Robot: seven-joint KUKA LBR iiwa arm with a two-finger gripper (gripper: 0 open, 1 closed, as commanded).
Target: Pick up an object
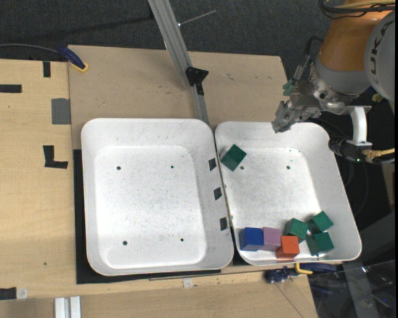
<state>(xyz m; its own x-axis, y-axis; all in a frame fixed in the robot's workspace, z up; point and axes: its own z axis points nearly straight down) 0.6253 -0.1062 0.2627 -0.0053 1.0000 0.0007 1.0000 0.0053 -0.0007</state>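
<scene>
My gripper (283, 120) hangs above the far edge of the right bin (331, 177), near its back right corner, with nothing seen between its fingers. A lone green block (234, 157) lies in the far left part of that bin, well to the left of the gripper. Along the bin's near edge sits a cluster: a blue block (253, 238), a lilac block (272, 237), an orange block (289, 246), and three green blocks (312, 230).
The left bin (149, 197) lies beside the right one. A grey metal pole (176, 35) slants down to the seam between the bins. Cables and a white bracket (359, 128) hang at the arm's wrist on the right.
</scene>
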